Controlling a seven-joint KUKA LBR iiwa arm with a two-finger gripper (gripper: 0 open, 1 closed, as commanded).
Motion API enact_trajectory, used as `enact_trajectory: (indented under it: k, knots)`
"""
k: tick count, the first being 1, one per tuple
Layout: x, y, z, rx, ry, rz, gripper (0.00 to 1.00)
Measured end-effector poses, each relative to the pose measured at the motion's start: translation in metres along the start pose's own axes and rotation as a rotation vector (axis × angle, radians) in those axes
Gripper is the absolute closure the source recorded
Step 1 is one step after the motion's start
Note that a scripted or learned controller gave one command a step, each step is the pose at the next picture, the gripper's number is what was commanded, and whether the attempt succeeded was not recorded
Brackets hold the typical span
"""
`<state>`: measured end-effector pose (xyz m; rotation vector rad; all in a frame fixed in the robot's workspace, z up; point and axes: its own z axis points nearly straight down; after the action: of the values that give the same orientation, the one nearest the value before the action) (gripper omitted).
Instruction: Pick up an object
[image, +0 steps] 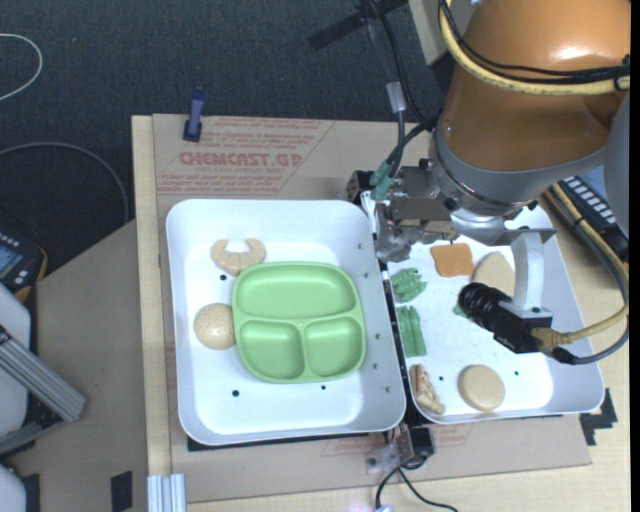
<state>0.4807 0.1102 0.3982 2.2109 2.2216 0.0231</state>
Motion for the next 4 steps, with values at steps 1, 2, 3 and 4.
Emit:
enact_trajectory:
  k: [1,2,3,4]
  knots:
    - [-0.085,0.001,-0.123,-0.004,-0.005,0.014,1.00]
    - [-0.085,-0.003,-0.011,0.027,-0.007,0.007,1.00]
    - [-0.110,-0.003,0.026,0.022,-0.006,0.009,1.00]
    - [-0.067,-0.001,-0.016,0.010,-0.004,0.000,1.00]
